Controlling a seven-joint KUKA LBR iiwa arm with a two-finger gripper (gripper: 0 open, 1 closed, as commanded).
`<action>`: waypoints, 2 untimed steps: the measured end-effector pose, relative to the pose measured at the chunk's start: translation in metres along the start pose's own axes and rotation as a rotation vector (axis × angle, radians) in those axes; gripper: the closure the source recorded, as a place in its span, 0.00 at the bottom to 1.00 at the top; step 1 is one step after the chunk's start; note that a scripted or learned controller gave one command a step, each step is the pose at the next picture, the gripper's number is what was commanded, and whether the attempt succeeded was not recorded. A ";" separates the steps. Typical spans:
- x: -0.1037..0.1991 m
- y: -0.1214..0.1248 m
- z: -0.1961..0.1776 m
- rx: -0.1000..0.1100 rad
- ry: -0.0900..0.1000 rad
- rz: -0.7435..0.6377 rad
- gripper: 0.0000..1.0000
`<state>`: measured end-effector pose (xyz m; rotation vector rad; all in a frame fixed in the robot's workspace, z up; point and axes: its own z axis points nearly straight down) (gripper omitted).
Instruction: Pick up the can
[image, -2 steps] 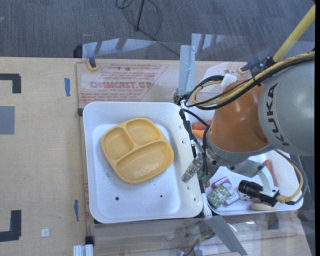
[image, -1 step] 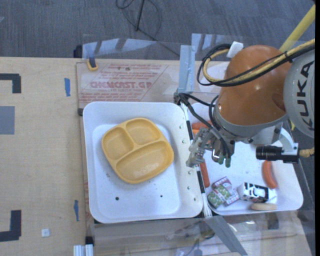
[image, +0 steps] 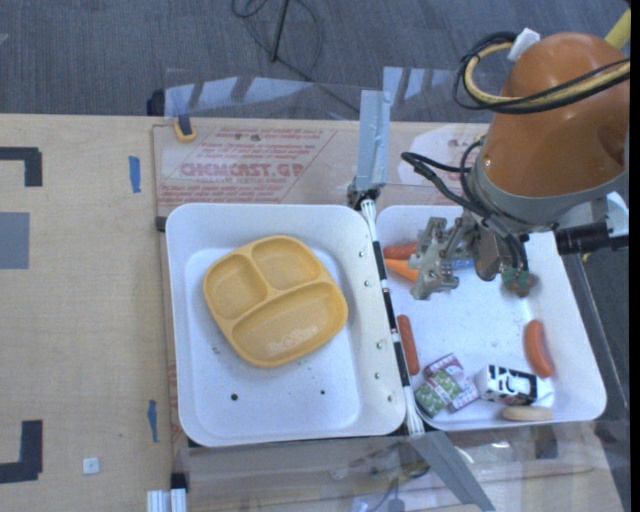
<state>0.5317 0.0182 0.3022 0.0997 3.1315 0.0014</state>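
Nearest the camera, at the front wall of the right bin (image: 597, 392), lies a pale beige stick-shaped piece (image: 527, 412), and just behind it, almost touching, lies what looks to be the can (image: 512, 382), a short black-and-white container on its side in the bin's front right corner; its label is too small to read. To its left, near but apart, sit two small packets (image: 445, 383) printed in green and pink, huddled together by the wall between the bins. Further back a reddish sausage (image: 538, 348) lies near the right wall, and a second sausage (image: 407, 343) lies lengthwise along the dividing wall. In the left bin (image: 200, 400) a yellow divided plate (image: 275, 300) with three compartments rests flat, a little back of the middle, with a few dark specks on the white floor in front of it. Beyond the sausages the gripper (image: 432, 280) hangs over the back left part of the right bin, well apart from the can, with nothing seen in its hold; how far open it is I cannot tell. Just to its left lies an orange carrot (image: 400, 268), close against the dividing wall. A small dark greenish thing (image: 518, 282) shows under the wrist. Above rises the arm (image: 560, 110), orange over grey. Farthest back, a cardboard sheet (image: 250, 165) with red print lies on the pale bench (image: 80, 300).
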 end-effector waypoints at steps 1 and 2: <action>-0.013 -0.071 -0.062 0.001 0.000 0.050 1.00; 0.002 -0.011 0.023 0.000 0.003 0.052 1.00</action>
